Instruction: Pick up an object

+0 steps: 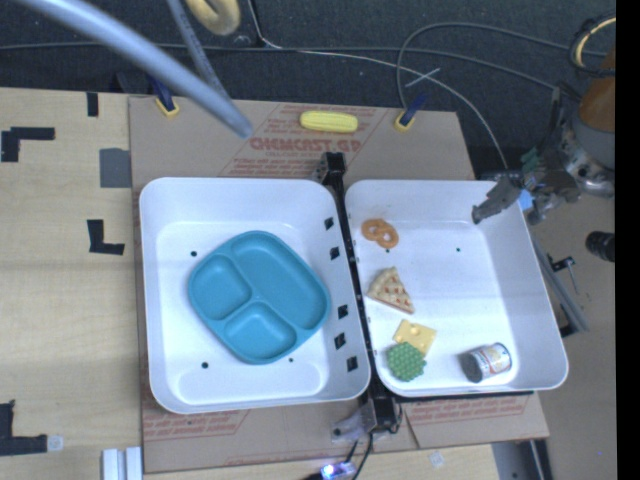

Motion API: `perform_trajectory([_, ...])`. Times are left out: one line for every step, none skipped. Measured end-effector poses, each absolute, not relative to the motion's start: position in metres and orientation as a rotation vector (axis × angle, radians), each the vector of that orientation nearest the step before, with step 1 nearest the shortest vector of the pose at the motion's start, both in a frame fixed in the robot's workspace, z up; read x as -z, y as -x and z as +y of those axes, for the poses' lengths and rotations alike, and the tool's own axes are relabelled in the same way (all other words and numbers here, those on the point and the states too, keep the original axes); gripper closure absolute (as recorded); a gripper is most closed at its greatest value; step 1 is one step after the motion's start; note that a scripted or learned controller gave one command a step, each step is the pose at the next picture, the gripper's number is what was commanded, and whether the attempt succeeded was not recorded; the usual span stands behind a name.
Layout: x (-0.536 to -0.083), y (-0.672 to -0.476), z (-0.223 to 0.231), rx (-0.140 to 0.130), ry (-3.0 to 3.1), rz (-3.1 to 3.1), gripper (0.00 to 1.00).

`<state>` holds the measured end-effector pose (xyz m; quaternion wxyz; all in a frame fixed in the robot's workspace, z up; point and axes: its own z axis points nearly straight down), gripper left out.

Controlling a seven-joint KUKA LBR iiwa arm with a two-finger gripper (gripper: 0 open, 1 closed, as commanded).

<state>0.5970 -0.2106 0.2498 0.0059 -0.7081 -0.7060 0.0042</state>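
A light wooden desk is seen under everything, with a brown cardboard sheet laid on it. Two shallow white plastic bins are set side by side on the sheet. The left white bin is filled mostly by a big blue plastic tray with three hollows, lying in the middle of it.

In the right white bin, five small things are found. A small brown pretzel is placed near the upper left corner. Just below it, a tan wedge like a pizza slice is seen. Lower down, a yellow block like cheese is touched by a round green bumpy thing. A small silver can is laid on its side in the lower right corner.

The robot's dark hand is seen at the right of the frame, over the upper right rim of the right bin. Nothing is seen between its fingers; whether they are apart or together cannot be told.

A yellow banana-shaped toy is left on the cardboard above the bins.
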Motion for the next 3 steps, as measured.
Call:
perform_trajectory([-0.258, -0.599, -0.210, -0.002, 2.220, -2.222, 0.00])
perform_trajectory([-0.193, -0.599, -0.208, -0.007, 2.216, -2.219, 0.00])
perform_trajectory([-0.128, -0.599, -0.207, -0.007, 2.216, -2.220, 0.00])
